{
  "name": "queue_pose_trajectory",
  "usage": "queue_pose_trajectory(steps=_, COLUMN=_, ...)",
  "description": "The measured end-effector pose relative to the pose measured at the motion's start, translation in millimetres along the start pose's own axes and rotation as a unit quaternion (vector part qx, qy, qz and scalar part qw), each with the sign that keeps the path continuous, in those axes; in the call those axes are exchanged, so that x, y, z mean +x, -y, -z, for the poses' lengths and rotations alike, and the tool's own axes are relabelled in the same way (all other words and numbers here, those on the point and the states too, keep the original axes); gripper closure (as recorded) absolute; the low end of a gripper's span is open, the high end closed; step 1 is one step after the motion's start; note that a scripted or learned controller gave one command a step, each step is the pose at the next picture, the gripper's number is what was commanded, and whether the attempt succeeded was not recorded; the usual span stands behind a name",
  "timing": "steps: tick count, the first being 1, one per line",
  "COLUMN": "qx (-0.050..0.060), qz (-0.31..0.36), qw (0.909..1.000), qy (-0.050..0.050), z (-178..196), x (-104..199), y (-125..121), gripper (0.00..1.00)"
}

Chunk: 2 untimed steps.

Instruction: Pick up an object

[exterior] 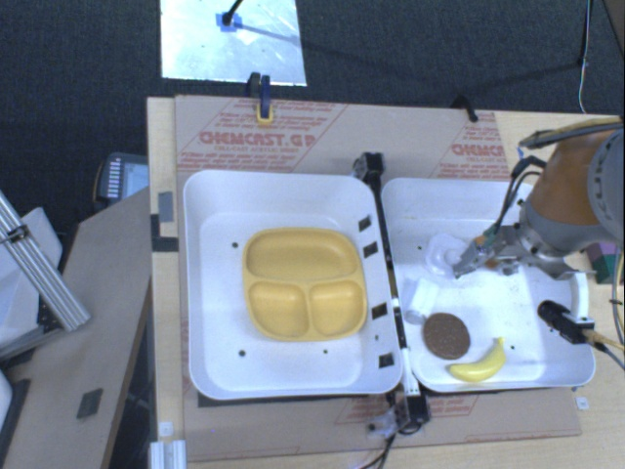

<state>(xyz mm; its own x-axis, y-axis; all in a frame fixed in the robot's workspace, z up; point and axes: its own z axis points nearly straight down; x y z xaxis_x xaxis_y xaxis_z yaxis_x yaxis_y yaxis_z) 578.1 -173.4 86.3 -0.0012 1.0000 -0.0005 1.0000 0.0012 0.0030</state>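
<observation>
The bench (322,125) was seen covered by a printed brown sheet, on which two shallow white bins were set side by side. The left bin (210,291) was occupied by a yellow divided tray (301,283), laid flat near its middle. The right bin (557,364) was entered from the right by the grey arm (576,198), its orange band seen above the wrist. The end effector (467,260) was lowered into the upper middle of the right bin, pointed toward the divider between the bins. Whether it was spread or pressed together could not be told, since its tip was blurred against the white floor. A pale, whitish object (441,253) was found just beside the tip, on its left; touching could not be confirmed. A second pale patch (425,296) was noted below it. A brown round disc (446,335) was placed lower in the bin, well apart from the end effector, and a yellow banana (479,362) was laid just beside the disc, near the front wall.
</observation>
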Motion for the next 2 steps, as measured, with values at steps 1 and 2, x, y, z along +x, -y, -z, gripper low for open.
queue_pose_trajectory(steps=1, qx=-0.003, qz=0.0, qw=1.0, qy=0.0, z=12, x=0, y=-2, gripper=1.0)
queue_pose_trajectory(steps=2, qx=-0.001, qz=0.001, qw=1.0, qy=0.0, z=67, x=4, y=6, gripper=1.0)
